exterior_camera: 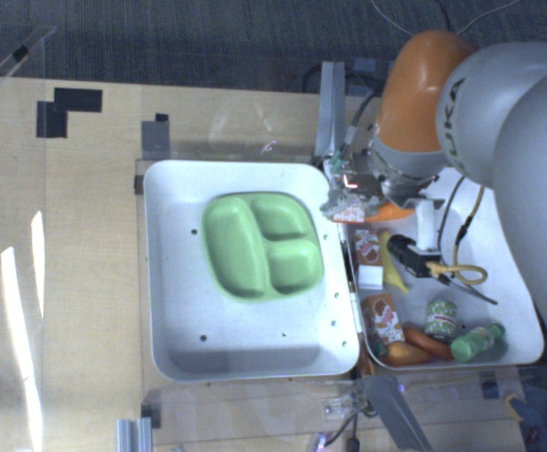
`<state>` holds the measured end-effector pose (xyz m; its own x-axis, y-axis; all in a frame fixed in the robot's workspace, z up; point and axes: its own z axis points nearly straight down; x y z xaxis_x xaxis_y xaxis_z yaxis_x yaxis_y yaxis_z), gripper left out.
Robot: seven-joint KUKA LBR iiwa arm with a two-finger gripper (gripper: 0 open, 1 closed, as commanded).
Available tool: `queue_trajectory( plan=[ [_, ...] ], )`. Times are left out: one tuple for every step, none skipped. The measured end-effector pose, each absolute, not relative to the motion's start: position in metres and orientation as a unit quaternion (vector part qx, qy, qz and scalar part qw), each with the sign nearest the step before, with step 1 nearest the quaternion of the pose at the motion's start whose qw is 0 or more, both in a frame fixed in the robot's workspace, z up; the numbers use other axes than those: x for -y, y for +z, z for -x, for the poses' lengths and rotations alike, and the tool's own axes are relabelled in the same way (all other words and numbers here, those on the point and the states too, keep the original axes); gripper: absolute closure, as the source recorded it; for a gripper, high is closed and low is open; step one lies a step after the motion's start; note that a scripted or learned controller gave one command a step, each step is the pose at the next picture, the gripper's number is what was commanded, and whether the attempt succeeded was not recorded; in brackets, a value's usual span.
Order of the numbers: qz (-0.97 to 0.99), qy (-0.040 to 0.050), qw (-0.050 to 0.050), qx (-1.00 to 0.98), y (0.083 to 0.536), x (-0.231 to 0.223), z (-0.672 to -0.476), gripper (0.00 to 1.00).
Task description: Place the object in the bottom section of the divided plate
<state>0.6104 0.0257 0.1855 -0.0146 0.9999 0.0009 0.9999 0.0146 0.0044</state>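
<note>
My pincer (pixel 353 196) hangs over the right white bin's (pixel 522 299) top-left corner; its grip I cannot tell. The small red-and-white packet (pixel 348 214) beneath looks light and crinkly, best pinched across its flat middle.

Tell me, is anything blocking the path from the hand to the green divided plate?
Nothing visible blocks it. The hand is over the rims where the two bins meet, and the divided plate lies just beyond in the left bin, all sections bare.

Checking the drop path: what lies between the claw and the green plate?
In the camera view, only bare white bin floor and the bin rim separate claw from plate.
</note>
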Motion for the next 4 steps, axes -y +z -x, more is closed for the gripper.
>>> queue_trajectory(
  plan=[
    [-0.708,0.002,0.001,-0.707,0.165,-0.123,-0.642,1.0],
    [-0.682,0.0021,0.001,-0.731,0.195,-0.155,-0.583,1.0],
    [-0.683,0.0022,0.001,-0.731,0.195,-0.155,-0.583,0.0],
    [-0.564,0.0025,0.003,-0.826,0.324,-0.067,-0.59,0.0]
  ],
)
